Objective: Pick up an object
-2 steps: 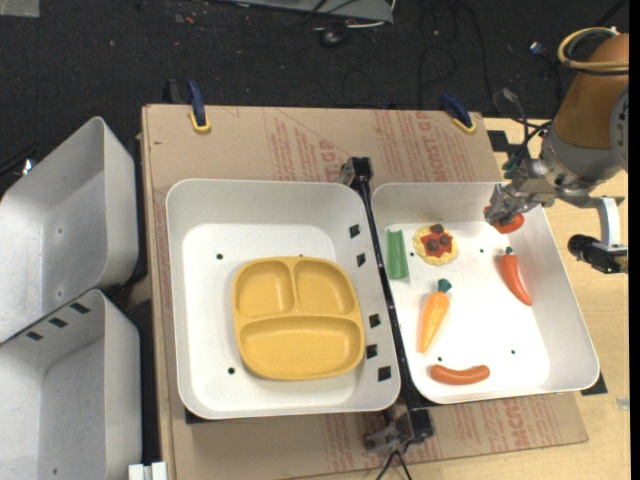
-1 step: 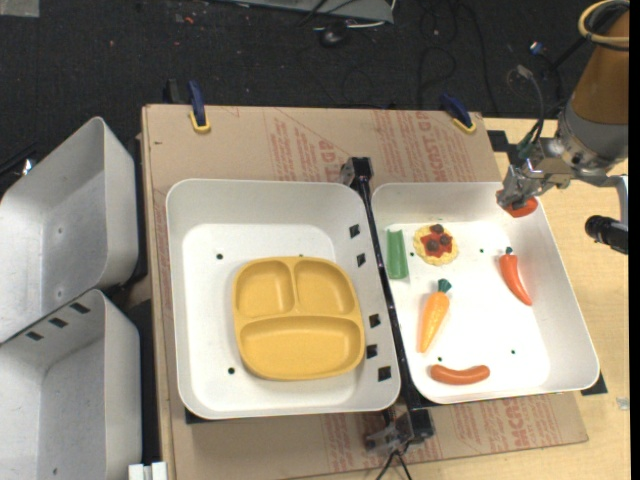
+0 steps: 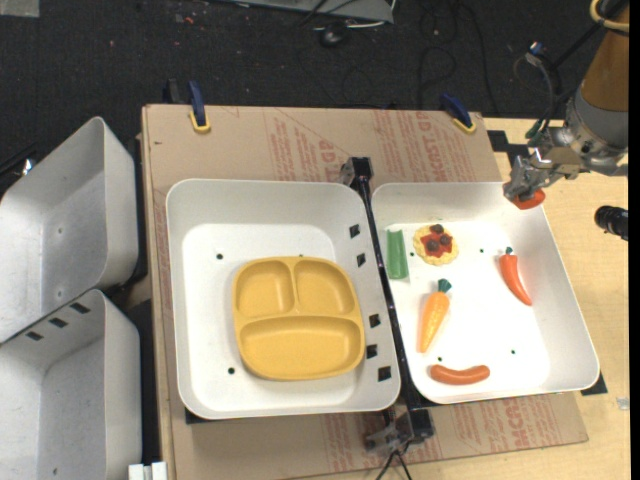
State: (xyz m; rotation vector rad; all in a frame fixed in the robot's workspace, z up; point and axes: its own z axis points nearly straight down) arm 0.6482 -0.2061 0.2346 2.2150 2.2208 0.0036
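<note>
Chili pepper (image 3: 516, 277) is the likeliest pick: it lies in the right bin (image 3: 570, 308), near that bin's right wall, long axis running from upper left to lower right. Claw (image 3: 524, 190) sits over the right bin's far right corner, so the pepper lies nearer the camera and just left of it. Something small and red-orange shows at the claw tips; can't tell if it's held or if the claw is wide or narrow. Carrot (image 3: 433, 313), sausage (image 3: 459, 373), tart (image 3: 436, 245) and green stick (image 3: 397, 253) lie further left in the right bin. Yellow tray (image 3: 297, 317) is in the left bin (image 3: 200, 228).
</note>
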